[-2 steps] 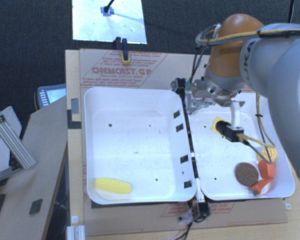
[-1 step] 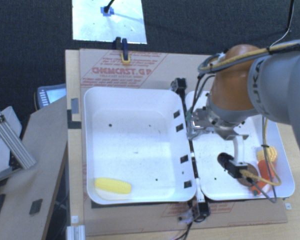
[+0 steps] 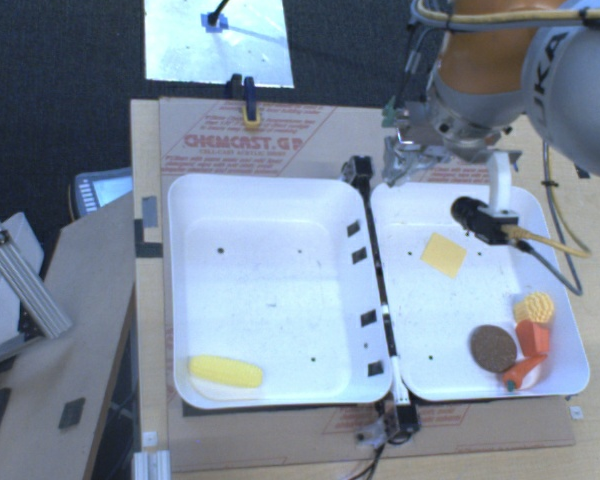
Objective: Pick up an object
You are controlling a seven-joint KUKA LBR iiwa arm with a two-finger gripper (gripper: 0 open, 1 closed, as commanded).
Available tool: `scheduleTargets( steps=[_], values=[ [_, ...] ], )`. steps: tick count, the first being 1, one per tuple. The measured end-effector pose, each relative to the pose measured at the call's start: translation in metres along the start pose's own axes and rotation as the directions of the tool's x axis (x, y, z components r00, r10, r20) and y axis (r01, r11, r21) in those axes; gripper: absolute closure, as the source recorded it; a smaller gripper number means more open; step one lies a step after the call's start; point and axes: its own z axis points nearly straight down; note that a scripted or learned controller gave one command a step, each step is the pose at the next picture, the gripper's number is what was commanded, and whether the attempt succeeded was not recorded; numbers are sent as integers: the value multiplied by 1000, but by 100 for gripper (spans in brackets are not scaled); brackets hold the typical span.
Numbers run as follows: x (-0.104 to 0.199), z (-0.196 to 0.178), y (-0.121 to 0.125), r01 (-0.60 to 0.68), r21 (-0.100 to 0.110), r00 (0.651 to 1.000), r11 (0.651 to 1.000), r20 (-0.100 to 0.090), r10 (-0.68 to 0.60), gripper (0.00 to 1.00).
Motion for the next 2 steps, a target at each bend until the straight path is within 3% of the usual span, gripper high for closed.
scheduleTargets(
  steps=[1,2],
  values=[
    [43,-113,-30,2,7,1000,1000,-3,-2,100],
    [69,62,-71,-5,37,1000,999,2,5,100]
  ],
)
